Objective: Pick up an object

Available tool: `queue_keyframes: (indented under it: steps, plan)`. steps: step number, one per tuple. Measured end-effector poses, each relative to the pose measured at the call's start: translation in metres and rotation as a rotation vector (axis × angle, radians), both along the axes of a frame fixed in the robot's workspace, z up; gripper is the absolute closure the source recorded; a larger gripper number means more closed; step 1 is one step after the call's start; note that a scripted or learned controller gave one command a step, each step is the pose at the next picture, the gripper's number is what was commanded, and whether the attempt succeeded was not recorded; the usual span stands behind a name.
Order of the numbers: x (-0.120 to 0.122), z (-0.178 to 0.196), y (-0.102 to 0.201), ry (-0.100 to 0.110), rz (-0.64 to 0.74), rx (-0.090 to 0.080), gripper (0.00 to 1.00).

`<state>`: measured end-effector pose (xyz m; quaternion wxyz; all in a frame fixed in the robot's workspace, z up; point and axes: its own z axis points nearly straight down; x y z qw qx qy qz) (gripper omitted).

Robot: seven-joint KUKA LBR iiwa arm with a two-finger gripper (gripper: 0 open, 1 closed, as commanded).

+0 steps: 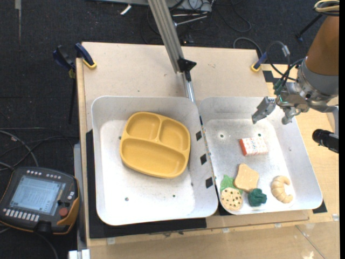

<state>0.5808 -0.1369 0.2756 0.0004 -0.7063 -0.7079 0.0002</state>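
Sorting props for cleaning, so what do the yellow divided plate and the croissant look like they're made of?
The yellow three-compartment plate looks like moulded plastic: uniform colour, smooth rounded ridges, soft sheen. The small tan croissant is probably a plastic toy, judging by its even glossy surface, though that's less certain.

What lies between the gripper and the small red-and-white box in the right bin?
Nothing: in the camera view, the stretch from the gripper down to the red-and-white box is bare white floor of the right bin.

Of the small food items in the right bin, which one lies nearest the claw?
The red-and-white box: it lies alone just below the claw, while the bread slice, cookie, broccoli and croissant cluster farther away.
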Motion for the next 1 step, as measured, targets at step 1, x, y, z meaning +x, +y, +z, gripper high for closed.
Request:
queue_keyframes:
  steps: [1]
  plan:
    - [0.0,0.0001,0.0,0.0,-0.001,0.0,0.0]
